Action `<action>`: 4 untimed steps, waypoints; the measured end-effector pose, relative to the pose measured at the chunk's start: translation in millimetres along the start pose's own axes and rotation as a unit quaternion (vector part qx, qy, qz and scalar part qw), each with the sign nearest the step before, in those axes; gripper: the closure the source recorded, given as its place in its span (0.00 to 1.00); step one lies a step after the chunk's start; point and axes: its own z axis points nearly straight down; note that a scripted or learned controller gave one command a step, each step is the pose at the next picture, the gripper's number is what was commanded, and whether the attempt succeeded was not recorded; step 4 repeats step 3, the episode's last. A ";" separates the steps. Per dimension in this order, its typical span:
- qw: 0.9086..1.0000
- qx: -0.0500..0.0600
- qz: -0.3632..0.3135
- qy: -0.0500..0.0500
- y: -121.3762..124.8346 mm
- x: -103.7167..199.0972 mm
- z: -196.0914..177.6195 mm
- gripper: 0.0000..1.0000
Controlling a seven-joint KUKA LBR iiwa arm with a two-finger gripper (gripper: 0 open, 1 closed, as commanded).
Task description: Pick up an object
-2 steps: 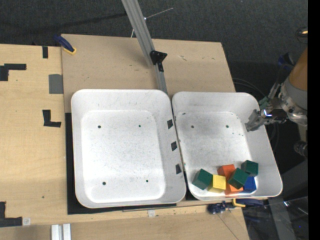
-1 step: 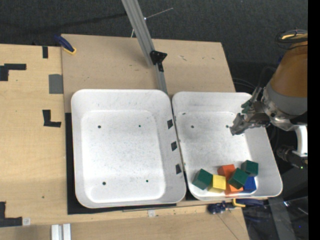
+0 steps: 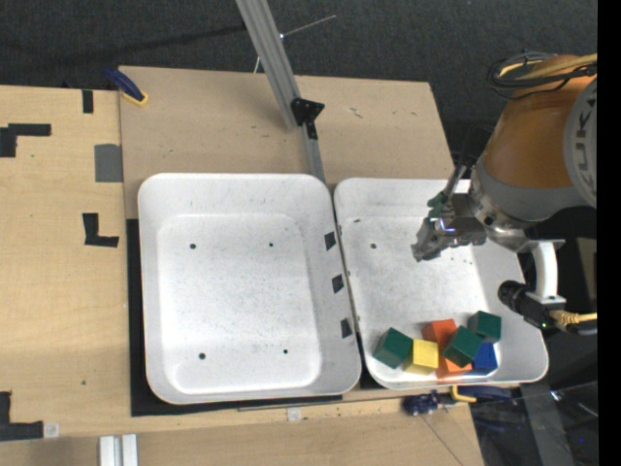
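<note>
the gripper (image 3: 430, 244) hovers over the right bin (image 3: 388, 212), jaw state unclear, nothing visibly held; it should drop squarely onto the outlying green block (image 3: 394, 346).

Brown wooden bench (image 3: 58, 260) over dark floor (image 3: 116, 17); slanted grey metal pole (image 3: 277, 51) crosses top.

grey arm (image 3: 543, 178) with a broad orange band; small dark metallic pincer (image 3: 432, 241) with greenish wiring.
</note>
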 end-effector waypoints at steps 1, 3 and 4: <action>1.000 0.001 -0.001 0.000 10.5 59.4 7.0 1.00; 1.000 0.002 0.000 -0.001 7.7 159.0 21.6 1.00; 1.000 0.002 0.000 -0.001 7.7 159.0 21.6 1.00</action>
